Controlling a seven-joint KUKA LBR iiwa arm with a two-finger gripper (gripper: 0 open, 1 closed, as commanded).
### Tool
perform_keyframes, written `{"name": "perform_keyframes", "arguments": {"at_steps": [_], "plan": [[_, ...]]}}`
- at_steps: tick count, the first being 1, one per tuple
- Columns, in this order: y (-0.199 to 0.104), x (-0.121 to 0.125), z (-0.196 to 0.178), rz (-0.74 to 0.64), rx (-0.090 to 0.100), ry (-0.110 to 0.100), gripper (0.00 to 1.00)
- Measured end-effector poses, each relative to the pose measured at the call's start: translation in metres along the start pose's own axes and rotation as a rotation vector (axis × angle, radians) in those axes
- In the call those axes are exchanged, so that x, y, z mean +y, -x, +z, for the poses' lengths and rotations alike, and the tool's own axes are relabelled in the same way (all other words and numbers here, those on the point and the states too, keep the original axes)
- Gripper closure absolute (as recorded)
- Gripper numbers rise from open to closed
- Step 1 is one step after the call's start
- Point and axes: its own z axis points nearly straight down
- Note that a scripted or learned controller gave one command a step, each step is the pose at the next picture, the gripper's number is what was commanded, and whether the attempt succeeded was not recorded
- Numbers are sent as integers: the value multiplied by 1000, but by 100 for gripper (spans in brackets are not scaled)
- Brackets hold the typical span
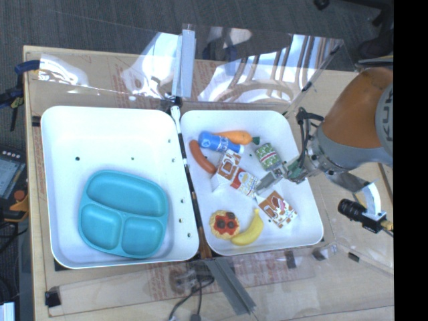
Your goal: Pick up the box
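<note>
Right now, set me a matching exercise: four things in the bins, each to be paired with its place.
Things:
1. tray
2. banana
3. carrot
4. gripper

Places:
A. far end of the right bin
B. left bin
C. near end of the right bin
D. over the middle of the right bin

Pairs: 1-B, 2-C, 3-A, 4-D

A sectioned turquoise plastic tray point(124, 212) is being borne by the left white bin point(60, 132), while a yellow banana point(249, 231), a red sausage point(202, 158) and an orange carrot point(237, 138) are being held in the right white bin point(304, 223).
</note>
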Motion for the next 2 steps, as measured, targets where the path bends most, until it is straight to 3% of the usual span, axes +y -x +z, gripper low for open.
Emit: {"name": "perform_keyframes", "arguments": {"at_steps": [1,2], "plan": [[13,80,99,-100,-12,14,0],[-19,90,106,-67,-17,21,0]]}}
